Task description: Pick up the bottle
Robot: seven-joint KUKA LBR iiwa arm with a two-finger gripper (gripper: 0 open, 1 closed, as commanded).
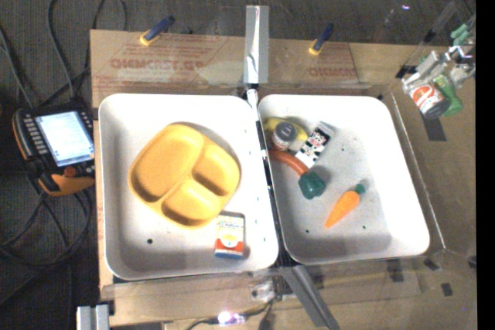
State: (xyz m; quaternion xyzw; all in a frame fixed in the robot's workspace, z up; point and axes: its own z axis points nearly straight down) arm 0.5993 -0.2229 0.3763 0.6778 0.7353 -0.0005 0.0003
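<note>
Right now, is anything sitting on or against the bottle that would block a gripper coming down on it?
Possibly. What looks like the bottle, clear with a red label, lies outside the right bin at the bench's far right. Green and clear pieces crowd against it; I cannot identify them. Nothing visible covers it from above.
</note>
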